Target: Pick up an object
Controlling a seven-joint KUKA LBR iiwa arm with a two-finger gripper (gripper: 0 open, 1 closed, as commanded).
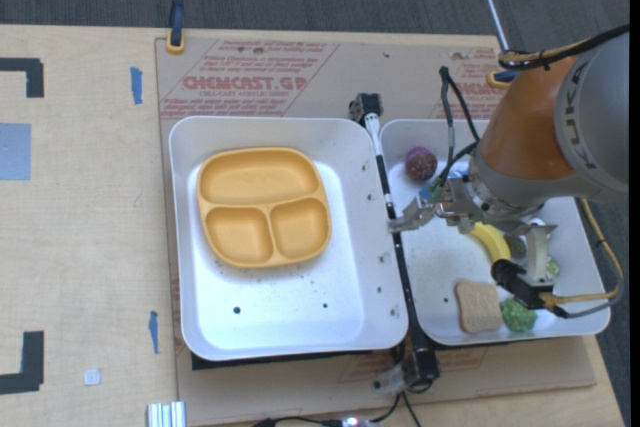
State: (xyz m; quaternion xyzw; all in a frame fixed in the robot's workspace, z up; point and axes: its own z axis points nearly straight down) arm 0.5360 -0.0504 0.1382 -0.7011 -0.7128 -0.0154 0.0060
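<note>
Though curved, smooth yellow banana.

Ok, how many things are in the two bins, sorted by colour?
Yellow: 2, yellow divided plastic plate and small yellow banana
Purple: 1, round purple fruit
Tan: 1, tan bread-like block
Green: 1, green leafy lump
Total: 5 clearly visible

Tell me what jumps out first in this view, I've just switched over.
The yellow divided plate dominates the left bin. The grey-and-orange arm hangs over the right bin, where a banana, a tan block, a green piece and a purple ball lie.
</note>
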